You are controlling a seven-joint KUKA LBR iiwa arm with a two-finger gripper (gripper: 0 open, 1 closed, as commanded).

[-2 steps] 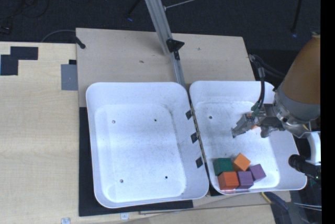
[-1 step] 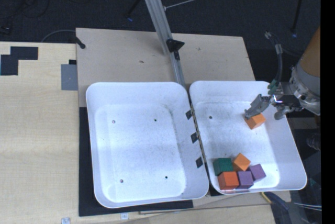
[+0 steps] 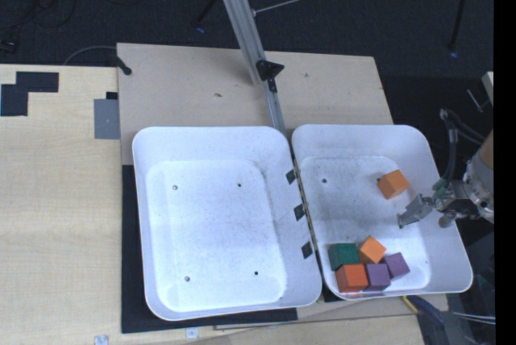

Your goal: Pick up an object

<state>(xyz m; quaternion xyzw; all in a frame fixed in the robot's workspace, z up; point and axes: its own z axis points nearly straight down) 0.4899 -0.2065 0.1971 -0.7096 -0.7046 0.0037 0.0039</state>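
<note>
Right bin (image 3: 439, 166): six blocks (image 3: 363, 264); pincer (image 3: 413, 212) above.

On my monitor, the arm's working end is a compact cluster of grey metal parts at the right side of the picture. The pincer (image 3: 421, 210) is pale grey, its blunt finger pieces looking flat and angular, with darker hardware packed behind them. A small greenish spot sits on the wrist block. Thin black cables (image 3: 448, 138) loop up above the wrist. A rounded pale body with a hint of orange shows further right, too cropped for me to read any markings or screws.
</note>
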